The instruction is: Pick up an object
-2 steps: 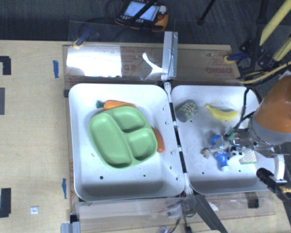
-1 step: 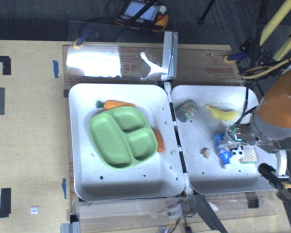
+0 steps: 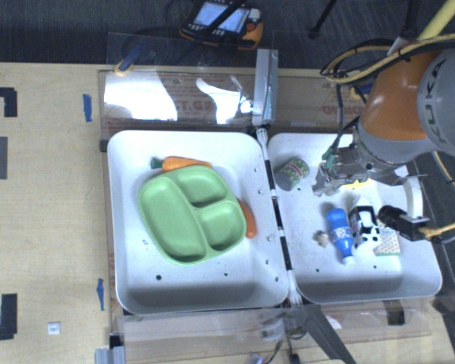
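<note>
Looking down, we see the gripper [image 3: 335, 179] low over the right bin [image 3: 421, 279], near its back. We cannot tell how wide it is. Just to its left sits a small green can [image 3: 292, 171]. In front of it lie a blue bottle [image 3: 340, 234] and a black and white toy [image 3: 370, 226], close together. The left bin [image 3: 129, 279] has a green tray [image 3: 192, 213] resting on orange carrots [image 3: 183, 161].

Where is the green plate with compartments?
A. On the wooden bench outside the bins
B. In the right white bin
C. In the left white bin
C. The green plastic plate with compartments lies in the left white bin, its edges over orange carrot-like pieces.
</note>
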